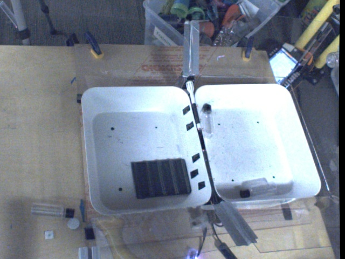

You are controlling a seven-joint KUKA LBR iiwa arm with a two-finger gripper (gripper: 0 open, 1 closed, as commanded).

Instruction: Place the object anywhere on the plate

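Tube (257, 188), clear w/ a black cap, is lying in the right bin (302, 144), well apart from the dark plate (160, 178). It's prob. light, hard & slippery, so grabbing its middle is looking best. Can't tell how the pincer is set.

Bench (38, 117): pale wooden top.
Left bin (89, 144): shallow and white, at the middle of the bench, touching the right bin along one side.
Right bin (302, 144): shallow and white, toward the bench's right edge.
Clear tubes (46, 209): small, with dark caps, lying near the bench's front left corner.
Blue clamps (95, 48): on the bench's back edge.
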